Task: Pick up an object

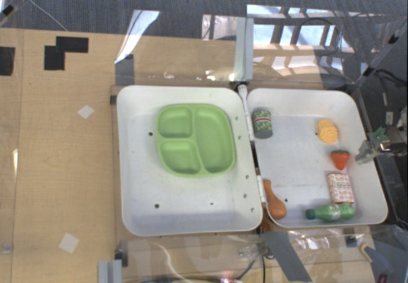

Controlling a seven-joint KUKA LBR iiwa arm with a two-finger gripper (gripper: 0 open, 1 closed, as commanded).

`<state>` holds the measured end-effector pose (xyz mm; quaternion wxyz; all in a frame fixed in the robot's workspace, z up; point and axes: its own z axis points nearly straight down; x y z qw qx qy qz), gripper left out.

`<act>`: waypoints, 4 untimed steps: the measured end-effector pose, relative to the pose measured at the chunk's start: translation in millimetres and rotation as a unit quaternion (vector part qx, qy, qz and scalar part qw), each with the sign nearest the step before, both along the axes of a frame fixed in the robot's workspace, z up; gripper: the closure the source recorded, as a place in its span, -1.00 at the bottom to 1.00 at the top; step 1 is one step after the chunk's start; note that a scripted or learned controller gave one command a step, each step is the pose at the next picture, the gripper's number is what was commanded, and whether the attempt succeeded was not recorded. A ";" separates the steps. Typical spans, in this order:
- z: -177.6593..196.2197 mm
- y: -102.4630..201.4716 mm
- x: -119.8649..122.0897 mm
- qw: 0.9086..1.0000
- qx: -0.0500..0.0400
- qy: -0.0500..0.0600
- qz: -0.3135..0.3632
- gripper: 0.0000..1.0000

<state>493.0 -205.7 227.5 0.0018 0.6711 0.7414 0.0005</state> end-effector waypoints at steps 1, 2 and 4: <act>11.5 0.5 2.2 1.000 -0.001 -0.003 0.005 1.00; 22.8 1.0 4.3 1.000 -0.002 -0.005 0.009 1.00; 48.7 -0.2 -4.5 0.990 0.000 -0.001 -0.139 1.00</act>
